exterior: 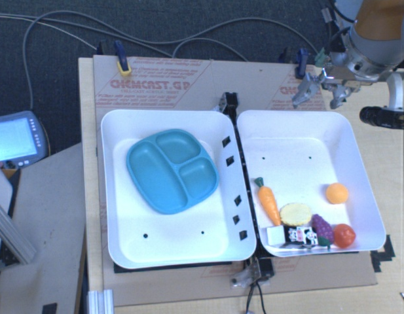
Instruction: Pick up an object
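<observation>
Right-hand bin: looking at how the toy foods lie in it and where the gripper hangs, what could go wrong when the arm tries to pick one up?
1. The carrot, yellow piece, milk carton, grapes and tomato crowd the near corner, so the gripper may nudge neighbours or grab two.
2. Several lie close to the bin's wall, which could block a finger.
3. The round orange may roll away.

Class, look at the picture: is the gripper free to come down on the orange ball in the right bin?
Probably yes. The orange ball lies apart from the other toys, with bare bin floor around it, and the open gripper hangs above the right bin's far rim with nothing between.
</observation>
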`<state>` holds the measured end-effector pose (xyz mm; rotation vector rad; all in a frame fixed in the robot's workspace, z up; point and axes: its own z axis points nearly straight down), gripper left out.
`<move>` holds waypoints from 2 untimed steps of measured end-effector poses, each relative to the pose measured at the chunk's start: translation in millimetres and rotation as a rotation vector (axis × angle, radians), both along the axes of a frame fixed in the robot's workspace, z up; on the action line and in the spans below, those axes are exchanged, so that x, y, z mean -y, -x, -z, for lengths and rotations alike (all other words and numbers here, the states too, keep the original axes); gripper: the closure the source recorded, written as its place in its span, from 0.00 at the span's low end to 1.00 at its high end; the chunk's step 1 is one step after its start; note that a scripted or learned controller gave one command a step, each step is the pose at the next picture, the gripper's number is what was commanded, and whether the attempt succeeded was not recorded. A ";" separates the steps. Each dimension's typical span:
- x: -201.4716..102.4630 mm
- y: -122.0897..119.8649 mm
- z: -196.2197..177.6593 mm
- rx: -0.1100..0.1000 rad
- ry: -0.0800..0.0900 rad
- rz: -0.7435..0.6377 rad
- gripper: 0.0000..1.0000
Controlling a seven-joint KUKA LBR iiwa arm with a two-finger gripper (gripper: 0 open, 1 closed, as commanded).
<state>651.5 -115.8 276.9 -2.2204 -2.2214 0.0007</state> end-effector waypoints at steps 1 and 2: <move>-9.1 -3.3 57.3 -0.006 -0.001 -0.001 0.00; -10.6 7.0 106.4 -0.006 -0.001 0.000 0.00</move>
